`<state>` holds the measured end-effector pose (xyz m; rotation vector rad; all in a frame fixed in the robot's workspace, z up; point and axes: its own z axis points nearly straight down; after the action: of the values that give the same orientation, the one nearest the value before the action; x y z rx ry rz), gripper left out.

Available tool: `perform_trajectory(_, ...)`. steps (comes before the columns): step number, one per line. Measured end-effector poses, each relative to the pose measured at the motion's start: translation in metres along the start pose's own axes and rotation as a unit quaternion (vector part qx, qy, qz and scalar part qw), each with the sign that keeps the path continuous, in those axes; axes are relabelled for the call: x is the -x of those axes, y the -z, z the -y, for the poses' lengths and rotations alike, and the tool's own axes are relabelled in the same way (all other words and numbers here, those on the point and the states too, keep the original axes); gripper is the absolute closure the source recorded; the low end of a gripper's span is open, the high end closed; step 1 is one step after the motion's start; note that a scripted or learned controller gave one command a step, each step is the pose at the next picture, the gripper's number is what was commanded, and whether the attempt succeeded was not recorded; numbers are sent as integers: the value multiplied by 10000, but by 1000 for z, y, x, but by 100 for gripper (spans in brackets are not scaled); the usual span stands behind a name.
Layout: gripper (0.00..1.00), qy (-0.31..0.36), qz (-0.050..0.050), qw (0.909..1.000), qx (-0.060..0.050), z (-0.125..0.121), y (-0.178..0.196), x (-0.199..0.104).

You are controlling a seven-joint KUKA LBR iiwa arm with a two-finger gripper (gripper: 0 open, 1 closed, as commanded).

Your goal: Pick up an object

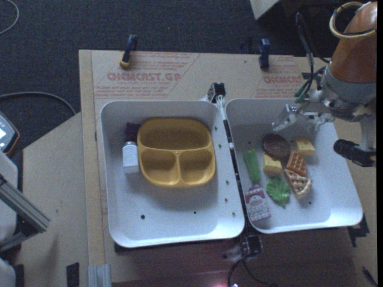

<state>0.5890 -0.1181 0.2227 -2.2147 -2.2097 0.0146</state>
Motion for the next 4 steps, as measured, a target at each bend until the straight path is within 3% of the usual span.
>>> perform_trajectory(1,0,11,8,10000,70,-3,8,0)
perform_trajectory(4,0,14,13,10000,70,-9,-138,9)
